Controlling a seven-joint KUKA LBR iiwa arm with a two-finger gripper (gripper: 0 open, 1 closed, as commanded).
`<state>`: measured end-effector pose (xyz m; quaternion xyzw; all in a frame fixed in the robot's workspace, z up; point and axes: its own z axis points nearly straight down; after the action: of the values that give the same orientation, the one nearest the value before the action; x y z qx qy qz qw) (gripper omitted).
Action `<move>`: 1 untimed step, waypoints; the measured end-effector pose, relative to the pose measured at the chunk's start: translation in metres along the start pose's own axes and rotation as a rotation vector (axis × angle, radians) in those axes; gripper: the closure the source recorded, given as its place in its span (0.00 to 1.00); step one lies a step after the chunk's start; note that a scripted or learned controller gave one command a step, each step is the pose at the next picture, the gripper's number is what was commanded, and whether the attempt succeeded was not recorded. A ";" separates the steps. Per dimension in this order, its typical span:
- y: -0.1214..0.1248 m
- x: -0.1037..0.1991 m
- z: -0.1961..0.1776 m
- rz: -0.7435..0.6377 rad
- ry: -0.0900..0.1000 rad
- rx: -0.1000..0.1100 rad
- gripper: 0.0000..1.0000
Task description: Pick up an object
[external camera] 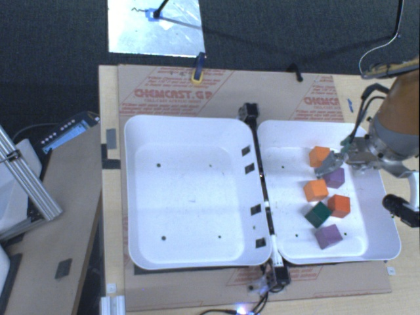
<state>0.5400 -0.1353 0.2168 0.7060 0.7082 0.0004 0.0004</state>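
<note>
Two shallow white bins sit side by side on the bench, and the left bin carries nothing that bears on the move, while the right bin holds every candidate. The arm reaches in from the right and hangs low over the upper right part of that bin, with the tool at its tip pointing left toward the blocks. Whether the tool is apart or together I cannot tell, since its tip is small and blurred against the blocks. The cluster runs roughly top to bottom along the bin's right half: an orange block at the top, a purple block just below it, a second orange block, a red-orange block, a dark green block, and a larger purple block lowest of all. The relation that matters is that the tool's tip lies between the top orange block and the upper purple block (touching or nearly so, which I cannot settle), so those two are the likeliest targets and sit directly left of and under it.
</note>
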 end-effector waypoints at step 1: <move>0.011 0.005 0.121 0.003 -0.001 -0.002 0.00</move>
<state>0.5507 -0.1304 0.0957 0.7071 0.7071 0.0007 0.0015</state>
